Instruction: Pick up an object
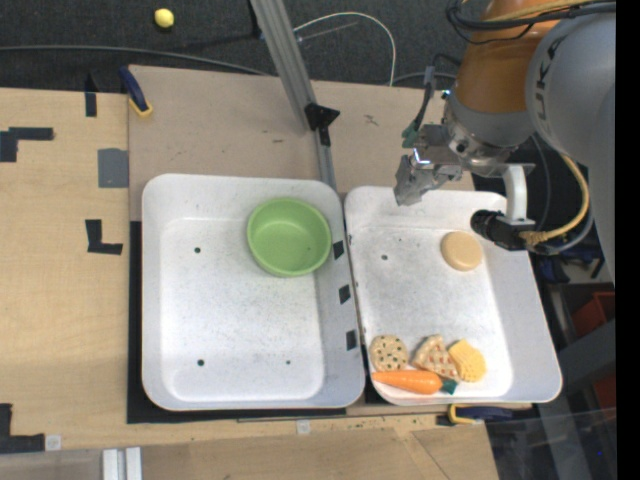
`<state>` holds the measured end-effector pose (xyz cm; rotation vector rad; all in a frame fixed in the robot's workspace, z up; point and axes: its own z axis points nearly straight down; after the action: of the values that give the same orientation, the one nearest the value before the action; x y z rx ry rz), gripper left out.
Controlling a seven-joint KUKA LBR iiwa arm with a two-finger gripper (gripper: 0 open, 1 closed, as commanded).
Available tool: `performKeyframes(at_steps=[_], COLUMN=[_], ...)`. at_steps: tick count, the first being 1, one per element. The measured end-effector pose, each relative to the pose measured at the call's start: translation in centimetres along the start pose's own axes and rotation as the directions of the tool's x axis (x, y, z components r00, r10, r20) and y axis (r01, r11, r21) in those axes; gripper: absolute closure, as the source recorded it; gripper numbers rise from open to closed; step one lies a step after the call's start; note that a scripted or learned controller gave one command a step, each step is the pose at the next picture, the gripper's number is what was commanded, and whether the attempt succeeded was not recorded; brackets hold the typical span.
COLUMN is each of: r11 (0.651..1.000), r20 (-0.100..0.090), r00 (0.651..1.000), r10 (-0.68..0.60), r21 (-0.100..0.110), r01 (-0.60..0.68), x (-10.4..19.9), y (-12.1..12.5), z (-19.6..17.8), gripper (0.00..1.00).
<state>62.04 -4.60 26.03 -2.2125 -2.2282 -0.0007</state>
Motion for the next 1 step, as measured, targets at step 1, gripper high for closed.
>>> performKeyframes(at_steps=[1], r11=[1.0], r20=[0.0], r00=[1.0], r10=[0.0], r21=[-0.001], r01=[0.0], x=[5.67], y=[0.18], z=[0.04], gripper=[1.0])
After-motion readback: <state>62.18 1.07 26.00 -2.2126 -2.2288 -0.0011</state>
